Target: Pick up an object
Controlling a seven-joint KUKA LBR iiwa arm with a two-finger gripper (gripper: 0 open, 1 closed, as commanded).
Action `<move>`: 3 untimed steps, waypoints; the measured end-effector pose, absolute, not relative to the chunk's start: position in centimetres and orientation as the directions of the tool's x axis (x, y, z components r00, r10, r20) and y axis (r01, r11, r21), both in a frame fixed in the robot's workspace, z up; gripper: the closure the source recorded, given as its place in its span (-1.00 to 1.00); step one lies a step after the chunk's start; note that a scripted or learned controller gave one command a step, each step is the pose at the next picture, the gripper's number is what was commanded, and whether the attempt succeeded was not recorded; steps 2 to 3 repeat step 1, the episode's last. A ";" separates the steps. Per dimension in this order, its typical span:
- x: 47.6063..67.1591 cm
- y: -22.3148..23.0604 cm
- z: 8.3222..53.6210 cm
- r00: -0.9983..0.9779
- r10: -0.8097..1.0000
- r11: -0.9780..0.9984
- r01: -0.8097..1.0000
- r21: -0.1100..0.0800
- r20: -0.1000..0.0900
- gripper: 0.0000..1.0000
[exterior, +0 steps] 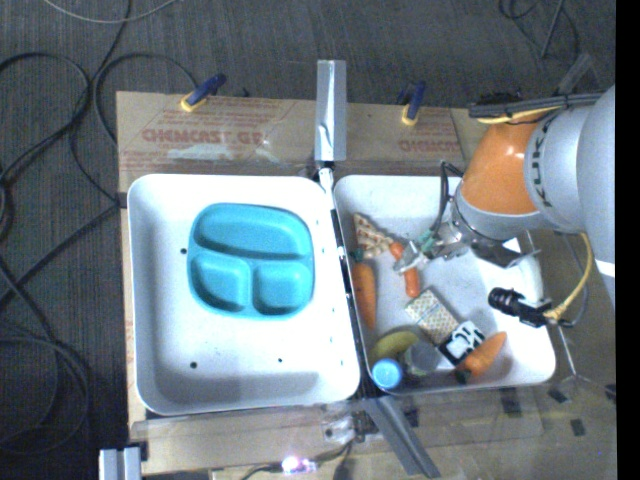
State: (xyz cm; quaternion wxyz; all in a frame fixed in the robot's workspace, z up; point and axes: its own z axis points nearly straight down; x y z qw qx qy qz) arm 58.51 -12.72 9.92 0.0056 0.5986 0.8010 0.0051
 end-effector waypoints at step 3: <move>59.8 -8.2 23.5 -0.188 0.982 0.188 0.982 0.001 -0.003 1.00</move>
